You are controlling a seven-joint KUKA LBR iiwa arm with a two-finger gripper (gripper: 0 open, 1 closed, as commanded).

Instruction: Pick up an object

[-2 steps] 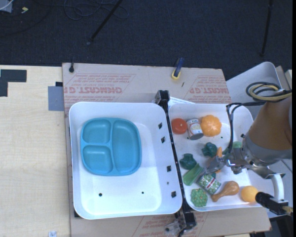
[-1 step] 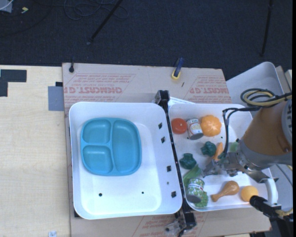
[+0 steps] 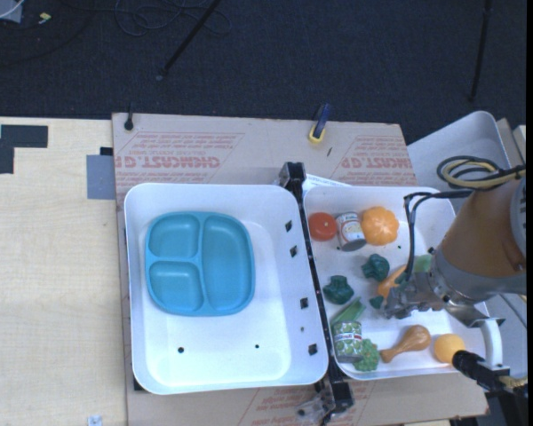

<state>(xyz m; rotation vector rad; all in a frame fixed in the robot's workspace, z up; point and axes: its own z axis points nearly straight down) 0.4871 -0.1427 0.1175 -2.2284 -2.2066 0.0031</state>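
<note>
- arm's down in the right bin (image 3: 431, 204), gripper (image 3: 400, 302) low among the toys — looks like the reach-and-grasp step.
- can't tell if it's open or closed on anything.
- carrot (image 3: 392, 281) sits right at its 11 o'clock, touching or nearly; drumstick (image 3: 405, 342) at 6.
- next: close squarely, lift straight.

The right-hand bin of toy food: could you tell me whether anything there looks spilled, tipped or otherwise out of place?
Nothing stands out. The toy foods lie loosely scattered inside the right bin, none over its rim: orange, tomato and small can at the far end, drumstick and lemon nearer. The gripper is low among them.
</note>
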